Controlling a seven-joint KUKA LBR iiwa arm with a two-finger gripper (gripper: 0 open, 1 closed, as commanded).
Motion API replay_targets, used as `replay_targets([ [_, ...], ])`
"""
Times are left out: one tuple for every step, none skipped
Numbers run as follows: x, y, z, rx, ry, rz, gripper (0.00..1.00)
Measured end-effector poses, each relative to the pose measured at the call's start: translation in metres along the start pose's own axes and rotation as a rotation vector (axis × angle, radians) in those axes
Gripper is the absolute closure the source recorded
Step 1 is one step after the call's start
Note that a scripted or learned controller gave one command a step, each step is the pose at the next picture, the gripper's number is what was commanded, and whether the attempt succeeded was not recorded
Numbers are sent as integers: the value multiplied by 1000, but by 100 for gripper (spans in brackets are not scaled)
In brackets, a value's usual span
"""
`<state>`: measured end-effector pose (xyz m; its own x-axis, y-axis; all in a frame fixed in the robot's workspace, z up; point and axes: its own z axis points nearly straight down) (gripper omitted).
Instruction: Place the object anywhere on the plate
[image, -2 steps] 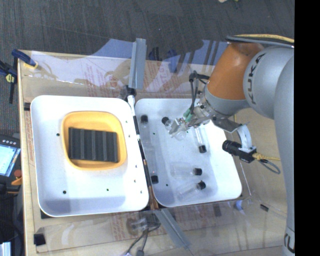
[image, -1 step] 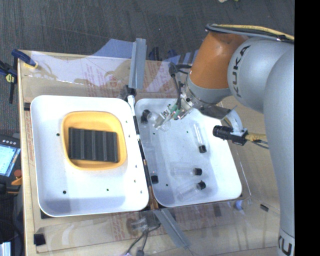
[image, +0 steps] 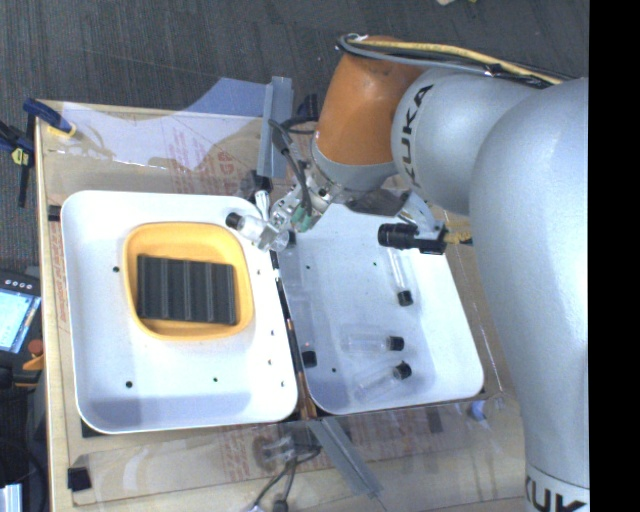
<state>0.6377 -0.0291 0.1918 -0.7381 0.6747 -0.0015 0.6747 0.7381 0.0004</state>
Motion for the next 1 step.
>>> replay_targets([
  [0, 0, 0, 0, 0, 1, 0],
])
